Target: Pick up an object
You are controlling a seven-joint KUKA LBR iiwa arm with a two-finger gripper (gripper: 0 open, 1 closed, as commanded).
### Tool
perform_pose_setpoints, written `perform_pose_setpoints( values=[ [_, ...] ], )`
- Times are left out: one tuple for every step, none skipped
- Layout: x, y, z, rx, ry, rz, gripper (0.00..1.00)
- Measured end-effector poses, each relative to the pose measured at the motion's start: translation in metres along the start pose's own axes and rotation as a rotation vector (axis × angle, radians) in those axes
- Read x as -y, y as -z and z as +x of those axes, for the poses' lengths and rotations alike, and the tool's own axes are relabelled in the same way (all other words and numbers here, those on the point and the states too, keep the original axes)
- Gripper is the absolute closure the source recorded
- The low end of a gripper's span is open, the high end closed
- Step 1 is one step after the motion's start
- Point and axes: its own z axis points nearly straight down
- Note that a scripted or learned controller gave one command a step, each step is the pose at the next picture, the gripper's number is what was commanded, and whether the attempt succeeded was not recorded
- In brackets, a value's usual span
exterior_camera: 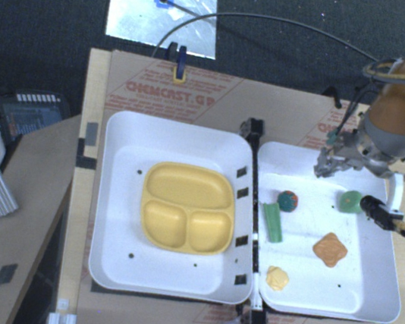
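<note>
The right bin (pixel 363 304) holds several small objects: a teal and red ball (pixel 287 201), a green stick (pixel 274 223), a green lump (pixel 350 200), an orange waffle-like piece (pixel 330 249) and a pale yellow piece (pixel 277 278). My gripper (pixel 327 167) hangs over the far side of the right bin, above and to the right of the ball and left of the green lump. Nothing shows between its fingers.
The left bin (pixel 118 182) holds a yellow divided tray (pixel 187 207). A black clip strip (pixel 251 204) runs between the two bins. The arm comes in over the right bin's far right corner.
</note>
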Motion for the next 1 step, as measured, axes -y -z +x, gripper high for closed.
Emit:
perform_pose_setpoints(
  values=[
    [0.0071,0.0525,0.0026,0.0,0.0,0.0,1.0]
  ],
)
